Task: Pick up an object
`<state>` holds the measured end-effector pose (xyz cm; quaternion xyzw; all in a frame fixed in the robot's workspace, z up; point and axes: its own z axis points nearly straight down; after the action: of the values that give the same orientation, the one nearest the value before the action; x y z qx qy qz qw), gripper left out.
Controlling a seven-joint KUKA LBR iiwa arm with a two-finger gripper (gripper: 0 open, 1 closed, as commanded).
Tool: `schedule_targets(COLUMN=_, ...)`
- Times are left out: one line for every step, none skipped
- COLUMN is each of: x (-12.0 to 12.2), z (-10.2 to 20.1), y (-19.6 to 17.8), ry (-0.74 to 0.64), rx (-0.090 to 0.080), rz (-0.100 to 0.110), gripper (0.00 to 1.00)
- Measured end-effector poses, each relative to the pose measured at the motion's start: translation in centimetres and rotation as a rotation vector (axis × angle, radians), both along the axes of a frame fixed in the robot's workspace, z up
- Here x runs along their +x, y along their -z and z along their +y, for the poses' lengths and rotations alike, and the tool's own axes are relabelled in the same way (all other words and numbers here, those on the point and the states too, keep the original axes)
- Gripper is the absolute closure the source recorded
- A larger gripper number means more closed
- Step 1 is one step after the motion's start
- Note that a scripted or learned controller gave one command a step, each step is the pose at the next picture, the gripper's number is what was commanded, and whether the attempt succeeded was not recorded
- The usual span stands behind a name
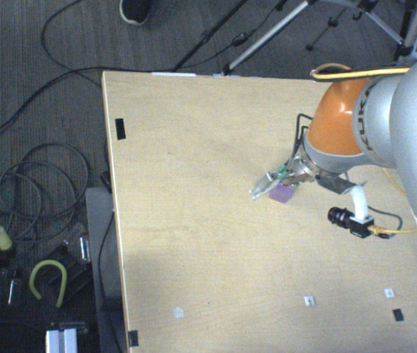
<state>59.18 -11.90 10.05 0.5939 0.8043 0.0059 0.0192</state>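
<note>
- Tabletop (193,219): a broad, pale wooden surface filling most of the camera view, with a small black mark (120,129) near its upper left corner and a few small light and dark tags along its lower edge.
- My arm (385,116): grey, with the orange band (337,120) above the wrist, reaching in from the right of the view; a yellow cable (362,71) runs across its top.
- Floor (31,87): dark carpet to the left of and beyond the tabletop, strewn with looping black cables; a yellow-green curved piece (46,274) lies at lower left, and a dark shoe (136,6) shows at the top.
- Black fitting (348,219): a small dark cylinder on a white bracket below my wrist, with a yellow lead trailing to the right.
- My jaws (271,186): pointing left, low over the middle right of the tabletop; whether they are released or clenched, I cannot tell.
- Purple object (282,193): a small blocky piece right at my jaws' tip, on or just above the tabletop; whether I grasp it, I cannot tell.
</note>
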Motion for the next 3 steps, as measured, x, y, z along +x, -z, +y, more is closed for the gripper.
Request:
schedule_targets(x=0.1, z=0.0, y=0.0, ry=-0.005, rx=0.0, rz=0.002, gripper=0.0)
schedule_targets(x=1.0, z=0.3, y=0.1, ry=0.008, rx=0.004, rz=0.006, gripper=0.0)
schedule_targets(x=0.6, z=1.3, y=0.0, ry=0.045, rx=0.004, rz=-0.001, gripper=0.0)
